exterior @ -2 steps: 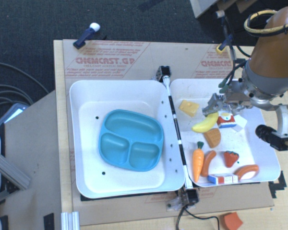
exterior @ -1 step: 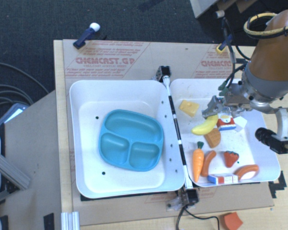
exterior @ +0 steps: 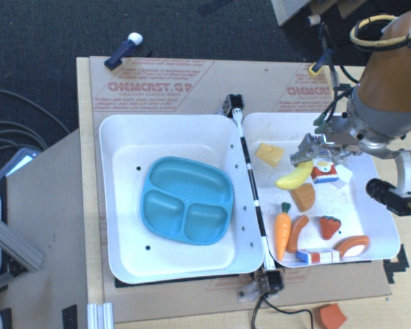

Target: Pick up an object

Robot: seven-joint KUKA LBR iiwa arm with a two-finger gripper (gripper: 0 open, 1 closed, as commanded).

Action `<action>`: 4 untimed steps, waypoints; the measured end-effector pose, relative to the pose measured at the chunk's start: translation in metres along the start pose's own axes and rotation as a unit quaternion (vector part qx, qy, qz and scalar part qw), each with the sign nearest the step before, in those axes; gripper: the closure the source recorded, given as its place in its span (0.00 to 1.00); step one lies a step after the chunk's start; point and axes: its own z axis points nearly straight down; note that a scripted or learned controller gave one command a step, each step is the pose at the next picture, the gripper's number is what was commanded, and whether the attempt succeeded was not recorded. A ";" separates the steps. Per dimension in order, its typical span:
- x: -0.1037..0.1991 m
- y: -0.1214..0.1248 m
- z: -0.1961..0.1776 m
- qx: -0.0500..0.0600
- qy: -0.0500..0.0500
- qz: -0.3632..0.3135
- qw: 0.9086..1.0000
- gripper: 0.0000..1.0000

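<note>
The right bin (exterior: 387, 242) holds several toy foods. Among them are a yellow cheese wedge (exterior: 270, 154), a banana (exterior: 294, 177), a brown bread slice (exterior: 303, 197), a carrot (exterior: 282, 231), a sausage (exterior: 298, 229) and a strawberry (exterior: 329, 226). A red, white and blue carton (exterior: 325, 175) lies beside the banana. My gripper (exterior: 314, 153) hangs over the bin's upper middle, just above the banana's upper end and the carton. Nothing is seen held in it.
The left bin (exterior: 116, 184) holds a blue divided plate (exterior: 187, 200). A second sausage (exterior: 352, 245) and a small blue and white pack (exterior: 318, 256) lie along the right bin's near wall. An orange block (exterior: 331, 315) sits on the bench in front.
</note>
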 end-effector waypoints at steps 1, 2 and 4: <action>0.017 0.031 0.008 0.000 0.000 -0.001 1.000 1.00; 0.037 0.007 0.002 0.002 0.001 -0.001 1.000 1.00; 0.024 0.017 0.003 0.000 0.000 0.000 1.000 1.00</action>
